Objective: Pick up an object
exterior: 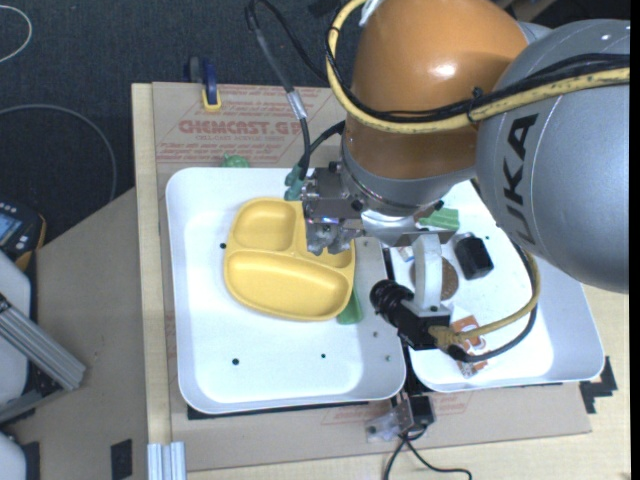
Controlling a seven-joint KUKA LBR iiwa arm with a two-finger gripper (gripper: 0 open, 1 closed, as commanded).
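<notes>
White plastic lies nearest: the front rim of the left bin (280,393), with bare floor behind it. Past that, toward the bin's middle, rests the yellow divided dish (280,278), one long compartment to the near side and smaller ones behind. This is the likeliest thing to pick. At the dish's 4 o'clock a green piece (350,310) touches its rim, close to the bin wall.

The end effector (325,230) hangs over the dish's 3 o'clock edge, low and close to the rim. Its tip is crowded by the wrist above, so I cannot tell whether it is released or clenched, and nothing is seen caught in it.

At its 3 o'clock, in the right bin (540,363), a small black thing (472,255) lies apart, with a green object (445,218) at that thing's 11 o'clock.

Farthest, at the left bin's 12 o'clock rim, sits a green scrap (235,160), and beyond it the table (240,118).

To do the step well, I judge the grip should straddle the dish's raised rim or divider, not its smooth floor. The descent should be straight and the close firm, because a shallow glossy dish will likely slip or tip when held at one edge. The lift should be slow.
</notes>
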